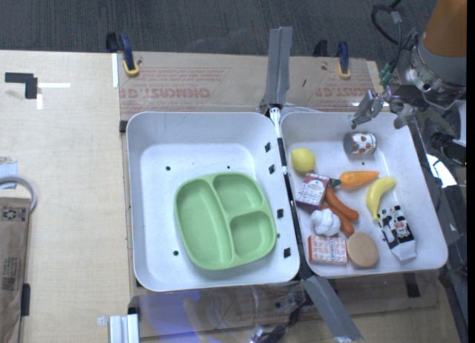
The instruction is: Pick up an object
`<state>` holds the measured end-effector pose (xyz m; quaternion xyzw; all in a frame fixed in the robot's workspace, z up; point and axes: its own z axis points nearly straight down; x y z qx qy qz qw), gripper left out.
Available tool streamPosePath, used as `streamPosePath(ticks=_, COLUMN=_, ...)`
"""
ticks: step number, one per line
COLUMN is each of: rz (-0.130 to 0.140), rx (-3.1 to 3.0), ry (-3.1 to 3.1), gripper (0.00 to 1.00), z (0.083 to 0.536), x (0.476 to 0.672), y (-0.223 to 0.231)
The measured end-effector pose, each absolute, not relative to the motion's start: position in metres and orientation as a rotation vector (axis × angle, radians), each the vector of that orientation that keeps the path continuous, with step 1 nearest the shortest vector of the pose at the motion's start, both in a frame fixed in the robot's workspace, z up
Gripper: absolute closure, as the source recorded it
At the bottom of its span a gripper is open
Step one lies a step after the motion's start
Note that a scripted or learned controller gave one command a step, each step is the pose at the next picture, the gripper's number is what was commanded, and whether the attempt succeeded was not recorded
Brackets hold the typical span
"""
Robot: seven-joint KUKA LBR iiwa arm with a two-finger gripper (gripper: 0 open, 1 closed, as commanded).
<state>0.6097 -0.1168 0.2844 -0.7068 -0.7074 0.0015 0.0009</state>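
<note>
We see the arm [447, 22] reaching in from the right, its gripper [386, 109] spread apart and grasping nothing above the right bin's [427, 252] far edge. Just below it lies a can [360, 143], with a lemon [303, 159], carrot [358, 180] and banana [378, 194] nearby. The left bin [148, 185] holds a green tray [225, 220].

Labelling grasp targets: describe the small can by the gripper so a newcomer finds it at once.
Look in the right-hand white bin, at its far end near the two-finger gripper. The small silver can lies there on its side, apart from the pile. Unlike the round yellow lemon beside it, it is shiny metal with red-and-white print.
</note>
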Motion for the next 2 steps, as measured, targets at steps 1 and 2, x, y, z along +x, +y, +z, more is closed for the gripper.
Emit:
streamPosePath(ticks=1, rz=0.005, rx=-2.255, ry=-2.184, gripper=0.0, z=0.2662, x=0.6015, y=-0.1547)
streamPosePath(ticks=2, rz=0.006, rx=-2.255, ry=-2.183, gripper=1.0, z=0.2743, x=0.6019, y=-0.1553)
